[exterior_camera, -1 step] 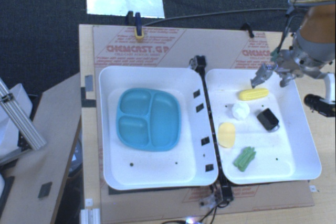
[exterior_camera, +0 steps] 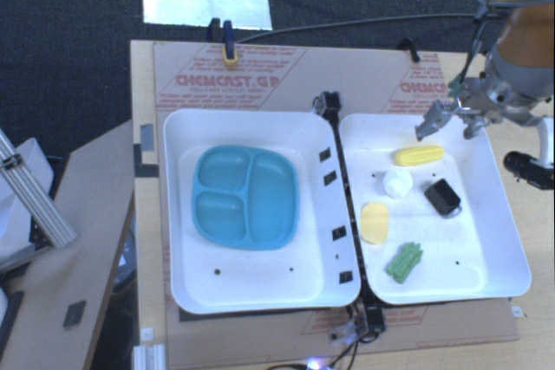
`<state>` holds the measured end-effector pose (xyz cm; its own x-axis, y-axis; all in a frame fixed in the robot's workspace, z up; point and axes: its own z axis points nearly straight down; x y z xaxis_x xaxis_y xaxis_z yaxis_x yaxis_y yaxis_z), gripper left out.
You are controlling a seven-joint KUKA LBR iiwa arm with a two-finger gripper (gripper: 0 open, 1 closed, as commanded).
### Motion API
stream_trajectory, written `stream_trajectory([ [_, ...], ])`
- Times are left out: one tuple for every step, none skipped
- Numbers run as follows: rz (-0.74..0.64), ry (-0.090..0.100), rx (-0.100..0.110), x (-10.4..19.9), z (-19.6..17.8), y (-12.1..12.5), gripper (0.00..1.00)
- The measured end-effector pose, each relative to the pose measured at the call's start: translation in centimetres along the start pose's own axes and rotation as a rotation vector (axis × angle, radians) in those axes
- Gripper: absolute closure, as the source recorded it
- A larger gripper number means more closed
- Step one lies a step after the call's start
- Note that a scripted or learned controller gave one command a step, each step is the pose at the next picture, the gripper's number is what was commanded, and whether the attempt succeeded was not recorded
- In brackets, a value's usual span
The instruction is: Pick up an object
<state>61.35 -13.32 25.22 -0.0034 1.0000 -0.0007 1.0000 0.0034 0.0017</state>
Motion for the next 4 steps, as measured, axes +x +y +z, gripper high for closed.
stream_trajectory([
  [0.003, 0.000, 0.004, -0.8, 5.6, 0.4, 0.00],
  [-0.001, 0.001, 0.003, 0.0, 10.1, 0.5, 0.00],
  [-0.001, 0.002, 0.005, 1.0, 15.8, 0.5, 0.00],
  [-0.001, 0.000, -0.003, 0.9, 14.4, 0.8, 1.00],
])
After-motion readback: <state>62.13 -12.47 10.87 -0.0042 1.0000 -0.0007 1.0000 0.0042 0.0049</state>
